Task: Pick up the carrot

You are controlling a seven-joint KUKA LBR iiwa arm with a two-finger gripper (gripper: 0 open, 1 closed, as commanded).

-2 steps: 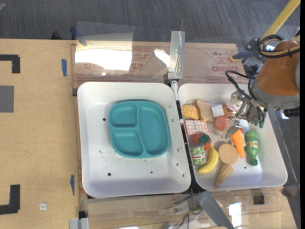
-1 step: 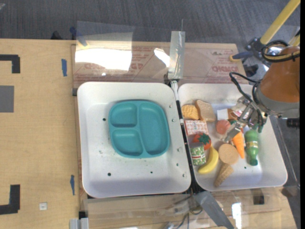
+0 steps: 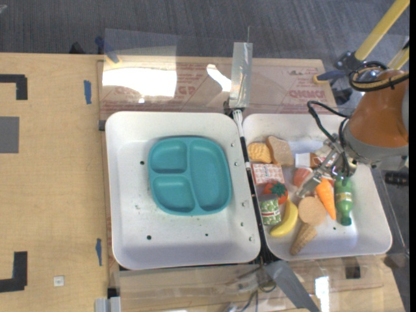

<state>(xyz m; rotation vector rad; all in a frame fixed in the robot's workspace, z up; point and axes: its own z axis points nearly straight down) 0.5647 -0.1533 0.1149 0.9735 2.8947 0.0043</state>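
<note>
1. Carrot [image 3: 327, 199] lies in the right bin [image 3: 377, 239], orange, slanting from about 11 o'clock down to 5 o'clock, a little right of the bin's middle.
2. Crowding it closely: a green bottle [image 3: 344, 201] lies just beside it at 3 o'clock, and a round tan disc [image 3: 311, 210] touches it at 8 o'clock, with an ice-cream cone [image 3: 301, 238] below that.
3. Further toward 9 o'clock sit a banana [image 3: 286, 220], a small green-labelled can [image 3: 269, 209], a strawberry [image 3: 278, 190] and a red-checked packet [image 3: 267, 173].
4. Toward 11 o'clock lie a bread slice [image 3: 281, 149] and a waffle-like cracker [image 3: 259, 151].
5. Arm's gripper [image 3: 330, 169] hangs just above the carrot's upper end, at 12 o'clock from it; whether the fingers are apart or together cannot be told, as they blur into the clutter.
6. Open white floor shows along the right bin's lower edge at 5 to 6 o'clock, and along its right wall.
7. Left bin [image 3: 123, 194] holds a teal divided plate [image 3: 190, 175] at its centre, with bare floor all around it.
8. Tabletop [image 3: 45, 174] stretches out at 9 o'clock.
</note>
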